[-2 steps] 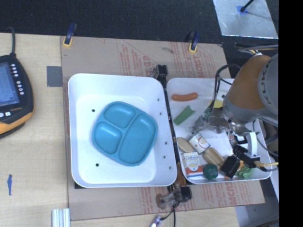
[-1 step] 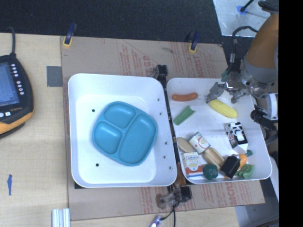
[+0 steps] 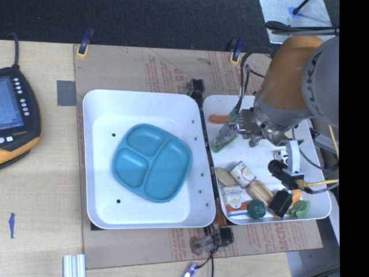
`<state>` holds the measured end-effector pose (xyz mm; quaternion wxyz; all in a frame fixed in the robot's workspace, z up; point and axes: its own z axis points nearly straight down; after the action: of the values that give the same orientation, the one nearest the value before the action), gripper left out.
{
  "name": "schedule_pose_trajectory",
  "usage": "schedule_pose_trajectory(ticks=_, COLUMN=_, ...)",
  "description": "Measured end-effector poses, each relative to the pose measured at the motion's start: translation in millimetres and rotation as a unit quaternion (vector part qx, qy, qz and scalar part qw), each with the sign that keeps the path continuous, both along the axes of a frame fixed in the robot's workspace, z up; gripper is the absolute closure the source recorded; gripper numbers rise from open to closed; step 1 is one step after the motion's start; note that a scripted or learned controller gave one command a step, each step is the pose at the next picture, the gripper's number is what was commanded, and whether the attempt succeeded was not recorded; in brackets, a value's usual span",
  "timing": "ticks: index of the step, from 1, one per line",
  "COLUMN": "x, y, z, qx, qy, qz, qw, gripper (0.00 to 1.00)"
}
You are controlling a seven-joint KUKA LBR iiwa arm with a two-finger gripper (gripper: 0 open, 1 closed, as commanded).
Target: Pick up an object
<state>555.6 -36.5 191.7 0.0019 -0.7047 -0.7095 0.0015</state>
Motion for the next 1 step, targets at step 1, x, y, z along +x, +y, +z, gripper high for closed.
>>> schedule_pose_trajectory(ticks=1, x=-53.5, y=-14.3, z=42.8, qx=0.0002, qy=0.0, qz=-0.002, qw=1.0, gripper=0.0)
